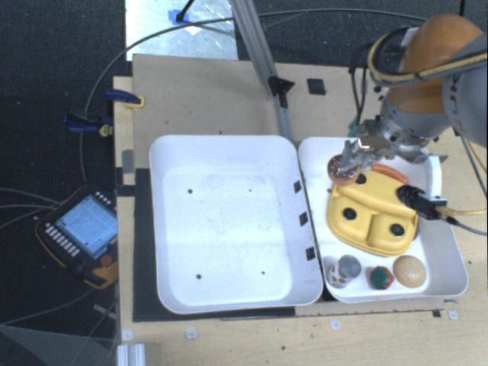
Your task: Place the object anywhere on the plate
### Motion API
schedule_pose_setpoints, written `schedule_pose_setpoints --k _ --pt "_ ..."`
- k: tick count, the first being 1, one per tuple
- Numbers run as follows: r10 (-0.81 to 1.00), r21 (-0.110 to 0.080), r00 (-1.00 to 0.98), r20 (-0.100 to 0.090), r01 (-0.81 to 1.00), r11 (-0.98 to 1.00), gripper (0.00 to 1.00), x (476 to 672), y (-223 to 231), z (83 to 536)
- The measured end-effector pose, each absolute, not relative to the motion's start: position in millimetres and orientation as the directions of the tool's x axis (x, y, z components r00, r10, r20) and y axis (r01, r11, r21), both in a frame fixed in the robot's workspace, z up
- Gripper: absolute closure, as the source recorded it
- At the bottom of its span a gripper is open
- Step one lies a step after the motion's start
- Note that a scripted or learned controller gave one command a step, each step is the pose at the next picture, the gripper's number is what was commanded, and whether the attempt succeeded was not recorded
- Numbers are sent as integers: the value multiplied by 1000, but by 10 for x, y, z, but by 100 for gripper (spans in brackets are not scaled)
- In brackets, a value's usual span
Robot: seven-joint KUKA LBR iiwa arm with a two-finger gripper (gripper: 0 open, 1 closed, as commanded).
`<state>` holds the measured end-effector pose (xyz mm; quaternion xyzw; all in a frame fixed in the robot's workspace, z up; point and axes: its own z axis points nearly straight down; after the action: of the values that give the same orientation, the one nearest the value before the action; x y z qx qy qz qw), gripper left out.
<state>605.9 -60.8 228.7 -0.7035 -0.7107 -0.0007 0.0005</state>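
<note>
Apparently the task is only half done; the gripper (349,158) hovers over the right bin (451,280), fingers closed on a small brown object (343,171), just above the yellow plate (372,218); it must still be set down there.

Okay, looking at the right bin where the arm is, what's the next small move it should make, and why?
Probably a short shift toward the yellow plate, then lower. The gripper hangs over the plate's far left corner with a small brown object right beneath it. Whether it holds that object I cannot tell; moving further over the plate would make a drop land safely.
</note>
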Motion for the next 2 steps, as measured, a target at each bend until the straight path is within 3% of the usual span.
schedule_pose_setpoints --k 2 --pt "1000 -1 -10 3 1000 10 100 5750 468 2257"
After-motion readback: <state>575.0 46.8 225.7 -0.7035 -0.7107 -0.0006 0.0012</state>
